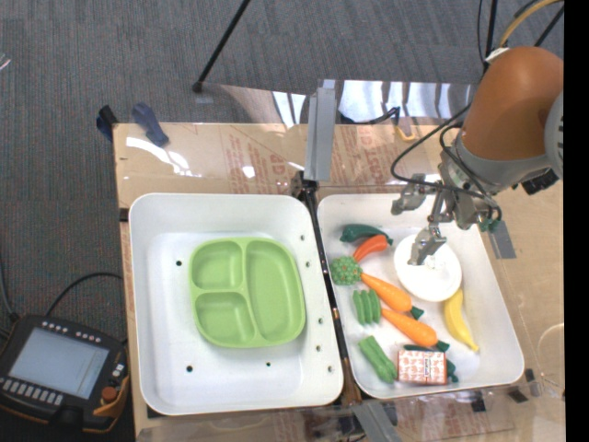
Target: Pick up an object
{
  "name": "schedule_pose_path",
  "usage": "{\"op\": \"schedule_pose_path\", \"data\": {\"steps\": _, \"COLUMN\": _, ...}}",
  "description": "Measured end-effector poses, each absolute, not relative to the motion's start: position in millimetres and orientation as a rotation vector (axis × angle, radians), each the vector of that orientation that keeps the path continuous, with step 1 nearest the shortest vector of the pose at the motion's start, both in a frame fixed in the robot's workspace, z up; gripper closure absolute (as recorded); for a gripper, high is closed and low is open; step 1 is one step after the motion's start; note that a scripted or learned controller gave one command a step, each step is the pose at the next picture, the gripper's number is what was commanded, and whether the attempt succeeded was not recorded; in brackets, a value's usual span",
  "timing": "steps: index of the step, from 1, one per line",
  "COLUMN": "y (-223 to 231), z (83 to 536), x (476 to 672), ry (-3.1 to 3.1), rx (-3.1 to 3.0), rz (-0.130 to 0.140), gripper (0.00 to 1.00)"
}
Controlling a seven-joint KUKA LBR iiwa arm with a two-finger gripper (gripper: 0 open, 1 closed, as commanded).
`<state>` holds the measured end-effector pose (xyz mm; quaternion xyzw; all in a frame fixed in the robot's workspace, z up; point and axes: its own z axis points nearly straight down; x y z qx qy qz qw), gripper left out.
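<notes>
My gripper (pixel 428 245) hangs over the upper edge of a small white round plate (pixel 431 276) in the right bin (pixel 502 339), with nothing visibly in it. Around the plate lie a yellow banana (pixel 459 320), two orange carrots (pixel 387 292) (pixel 410 329), a red-orange pepper (pixel 371 246), a dark green pepper (pixel 361 233), a broccoli floret (pixel 345 271), two green pods (pixel 367 307) (pixel 376 358) and a small red carton (pixel 422 366).
The left bin (pixel 156 238) holds a green divided plate (pixel 247 292). A metal divider post (pixel 318 145) stands at the back between the bins. A teach pendant (pixel 57 368) lies on the floor at lower left.
</notes>
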<state>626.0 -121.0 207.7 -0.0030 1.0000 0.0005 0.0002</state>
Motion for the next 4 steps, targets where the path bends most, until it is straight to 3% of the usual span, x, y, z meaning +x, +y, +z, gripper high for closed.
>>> {"op": "schedule_pose_path", "data": {"steps": 1, "y": -110.1, "z": 84.8, "x": 584.8, "ry": 3.136, "rx": -0.238, "rz": 0.004, "gripper": 0.00}}
{"op": "schedule_pose_path", "data": {"steps": 2, "y": -97.4, "z": 85.8, "x": 525.0, "ry": 3.138, "rx": -0.207, "rz": 0.004, "gripper": 0.00}}
{"op": "schedule_pose_path", "data": {"steps": 3, "y": -95.5, "z": 94.3, "x": 526.3, "ry": 3.137, "rx": -0.217, "rz": 0.005, "gripper": 1.00}}
{"op": "schedule_pose_path", "data": {"steps": 4, "y": -85.6, "z": 86.0, "x": 505.7, "ry": 3.142, "rx": 0.103, "rz": 0.003, "gripper": 1.00}}
